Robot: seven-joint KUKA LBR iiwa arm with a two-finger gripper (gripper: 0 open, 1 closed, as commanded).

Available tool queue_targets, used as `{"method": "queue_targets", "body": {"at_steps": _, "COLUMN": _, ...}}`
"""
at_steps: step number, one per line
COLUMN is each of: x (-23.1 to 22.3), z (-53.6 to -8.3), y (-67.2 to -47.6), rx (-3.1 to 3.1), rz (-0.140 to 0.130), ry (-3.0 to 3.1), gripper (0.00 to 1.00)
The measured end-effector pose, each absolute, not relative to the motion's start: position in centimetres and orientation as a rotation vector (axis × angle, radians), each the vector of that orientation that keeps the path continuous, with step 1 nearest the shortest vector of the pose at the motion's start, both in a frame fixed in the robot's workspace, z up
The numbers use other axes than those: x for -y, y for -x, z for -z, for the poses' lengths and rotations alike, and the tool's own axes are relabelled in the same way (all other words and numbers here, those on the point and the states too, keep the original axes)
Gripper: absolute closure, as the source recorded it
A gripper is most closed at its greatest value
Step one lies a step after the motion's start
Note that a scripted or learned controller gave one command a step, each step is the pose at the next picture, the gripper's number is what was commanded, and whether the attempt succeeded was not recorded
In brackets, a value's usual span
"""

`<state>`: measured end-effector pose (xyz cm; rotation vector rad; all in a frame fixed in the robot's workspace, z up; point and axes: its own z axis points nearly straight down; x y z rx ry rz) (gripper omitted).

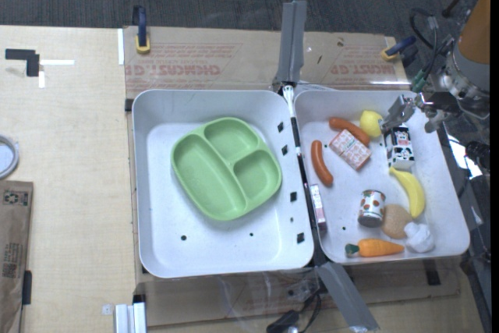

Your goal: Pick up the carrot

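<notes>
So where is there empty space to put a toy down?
The left bin has bare floor all around the green plate, most along its near edge. The right bin is crowded; its barest patch lies between the sausage, the can and the carrot.

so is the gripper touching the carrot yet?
Apart. The camera view shows the gripper hanging near the right bin's far side by the lemon, while the carrot lies at the near edge, with the banana between them.
</notes>
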<state>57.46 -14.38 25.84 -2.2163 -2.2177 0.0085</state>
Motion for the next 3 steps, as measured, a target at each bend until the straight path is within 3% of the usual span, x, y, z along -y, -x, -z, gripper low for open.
{"method": "queue_targets", "body": {"at_steps": 1, "x": 21.3, "z": -17.0, "y": -50.8, "rx": 2.511, "rz": -0.002, "ry": 1.877, "gripper": 0.00}}
{"method": "queue_targets", "body": {"at_steps": 2, "x": 22.2, "z": -14.0, "y": -47.8, "rx": 2.580, "rz": 0.000, "ry": 1.782, "gripper": 0.00}}
{"method": "queue_targets", "body": {"at_steps": 3, "x": 16.6, "z": -8.8, "y": -47.7, "rx": 1.667, "rz": -0.006, "ry": 2.655, "gripper": 0.00}}
